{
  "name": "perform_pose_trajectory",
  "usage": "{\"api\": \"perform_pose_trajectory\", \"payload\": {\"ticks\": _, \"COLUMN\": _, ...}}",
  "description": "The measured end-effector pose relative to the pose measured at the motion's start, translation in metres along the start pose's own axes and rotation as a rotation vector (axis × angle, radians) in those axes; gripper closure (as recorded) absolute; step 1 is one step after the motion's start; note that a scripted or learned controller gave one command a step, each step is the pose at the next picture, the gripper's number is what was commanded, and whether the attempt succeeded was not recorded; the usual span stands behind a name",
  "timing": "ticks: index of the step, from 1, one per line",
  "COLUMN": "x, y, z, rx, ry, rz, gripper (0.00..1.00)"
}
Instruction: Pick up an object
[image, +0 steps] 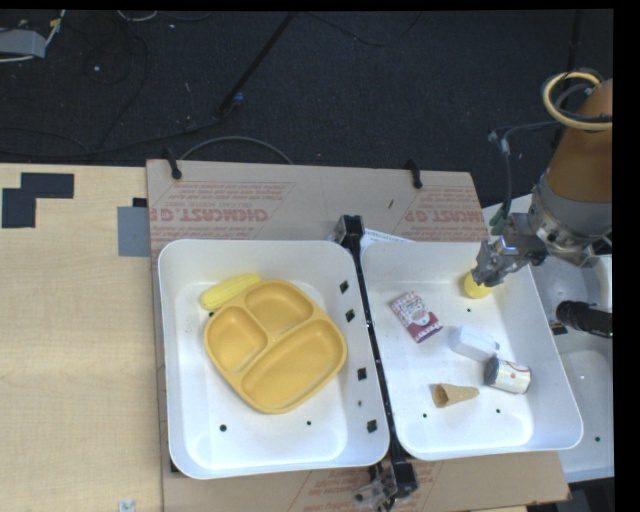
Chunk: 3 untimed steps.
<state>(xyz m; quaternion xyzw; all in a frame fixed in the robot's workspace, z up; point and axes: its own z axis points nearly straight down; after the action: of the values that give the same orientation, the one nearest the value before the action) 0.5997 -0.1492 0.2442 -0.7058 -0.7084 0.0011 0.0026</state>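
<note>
Left bin (180, 300): divided tray (275, 345) at centre, banana (230, 290) touching its far-left edge. Right bin (560, 400): small carton (416, 316) left of centre; cone (455, 394) near front edge; cup (508, 376) just right of cone; round item (477, 287) near far-right corner.

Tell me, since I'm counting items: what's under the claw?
A small yellow object sits on the right bin's floor beneath the claw. Its upper part is covered.
</note>
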Motion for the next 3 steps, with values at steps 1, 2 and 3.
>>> {"api": "perform_pose_trajectory", "payload": {"ticks": 1, "x": 0.046, "y": -0.025, "z": 0.013, "rx": 0.001, "ry": 0.001, "rz": 0.0, "gripper": 1.0}}
{"api": "perform_pose_trajectory", "payload": {"ticks": 2, "x": 0.09, "y": -0.044, "z": 0.006, "rx": -0.001, "ry": 0.001, "rz": 0.0, "gripper": 1.0}}
{"api": "perform_pose_trajectory", "payload": {"ticks": 3, "x": 0.139, "y": -0.058, "z": 0.019, "rx": 0.001, "ry": 0.0, "rz": -0.001, "gripper": 1.0}}
